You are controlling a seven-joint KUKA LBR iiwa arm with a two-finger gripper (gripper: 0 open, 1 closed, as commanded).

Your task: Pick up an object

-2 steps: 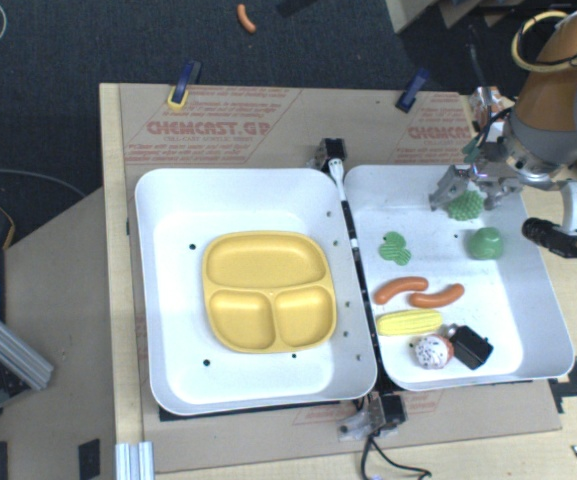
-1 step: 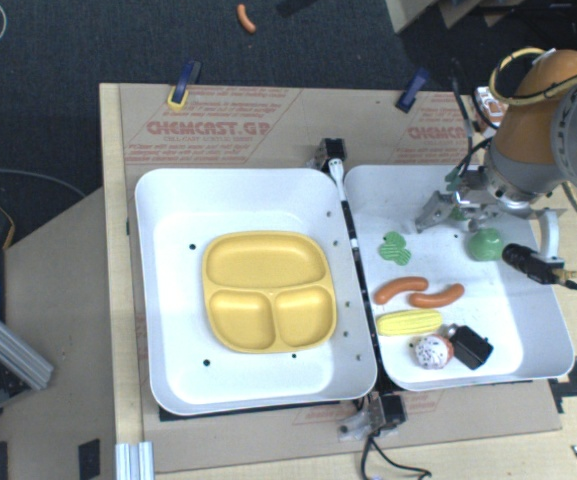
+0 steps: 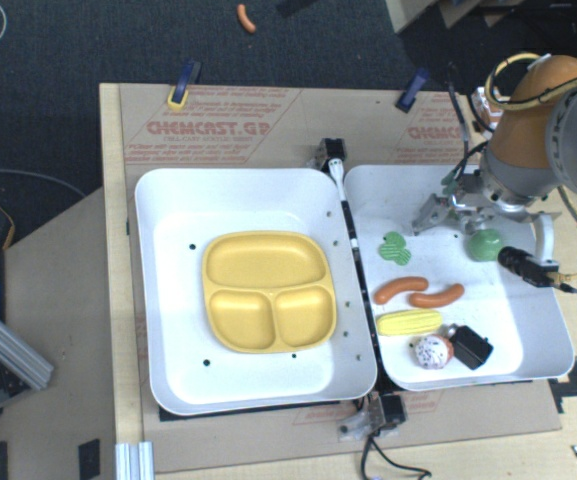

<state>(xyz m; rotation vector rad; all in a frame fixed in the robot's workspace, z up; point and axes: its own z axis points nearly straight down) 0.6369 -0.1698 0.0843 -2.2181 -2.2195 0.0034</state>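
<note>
Hand (image 3: 465,211): I've got it low in the right bin (image 3: 538,343); grip state, I cannot tell.
Green ball (image 3: 485,244): just beside, likeliest target.

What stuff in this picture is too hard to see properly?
- Gripper, camera view: the arm's wrist covers it, so open or shut is unclear.
- Green ball: partly hidden beside the gripper; touching or not is unclear.
- Speckled ball: its pattern is too small to make out.
</note>
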